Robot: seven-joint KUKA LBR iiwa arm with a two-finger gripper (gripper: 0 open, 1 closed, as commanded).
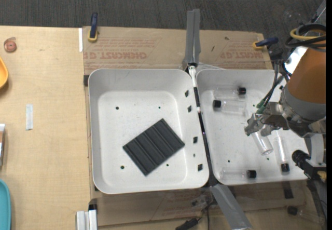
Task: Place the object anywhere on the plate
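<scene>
A dark grey ribbed plate lies at a slant on the floor of the left bin. In the right bin lie several clear plastic tubes with black caps. One clear tube lies right under my gripper, which hangs low over the right half of that bin. Another tube lies just to its right, with its cap toward the front. The clear plastic makes it hard to tell whether the gripper touches the tube under it.
Two more tubes lie at the back of the right bin and one along its front wall. The bins' raised rims meet at a divider. Clamps hold cardboard behind the bins.
</scene>
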